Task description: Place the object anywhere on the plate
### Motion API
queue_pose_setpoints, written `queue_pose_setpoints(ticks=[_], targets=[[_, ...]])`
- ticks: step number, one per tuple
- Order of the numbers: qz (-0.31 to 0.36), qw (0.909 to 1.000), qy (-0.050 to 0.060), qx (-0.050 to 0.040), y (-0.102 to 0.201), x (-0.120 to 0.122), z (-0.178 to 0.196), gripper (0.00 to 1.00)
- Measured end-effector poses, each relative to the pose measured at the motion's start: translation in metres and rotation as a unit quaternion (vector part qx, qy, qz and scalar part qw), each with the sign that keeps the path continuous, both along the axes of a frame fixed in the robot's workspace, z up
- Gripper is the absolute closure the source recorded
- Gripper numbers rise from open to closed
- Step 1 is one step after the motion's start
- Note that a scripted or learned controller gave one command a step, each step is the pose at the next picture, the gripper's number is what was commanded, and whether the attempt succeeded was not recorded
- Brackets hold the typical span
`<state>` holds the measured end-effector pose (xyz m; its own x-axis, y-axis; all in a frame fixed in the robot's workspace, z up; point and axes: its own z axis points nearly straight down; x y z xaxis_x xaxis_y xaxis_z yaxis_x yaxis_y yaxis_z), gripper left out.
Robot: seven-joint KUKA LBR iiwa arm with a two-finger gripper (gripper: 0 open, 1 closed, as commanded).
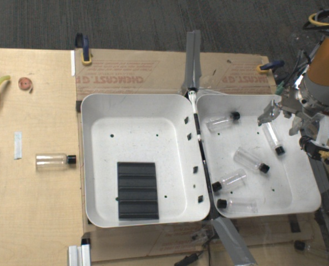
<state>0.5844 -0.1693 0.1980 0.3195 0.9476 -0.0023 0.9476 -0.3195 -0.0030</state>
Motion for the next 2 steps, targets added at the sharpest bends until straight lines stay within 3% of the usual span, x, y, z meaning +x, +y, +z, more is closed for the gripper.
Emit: queue_pose_setpoints(ticks=[1, 2], targets=[[0.038, 0.9993, -0.001, -0.0004, -0.039, 0.029, 0.028, 0.00], [0.077, 0.9971, -0.001, -0.0001, -0.038, 0.045, 0.182, 0.00]])
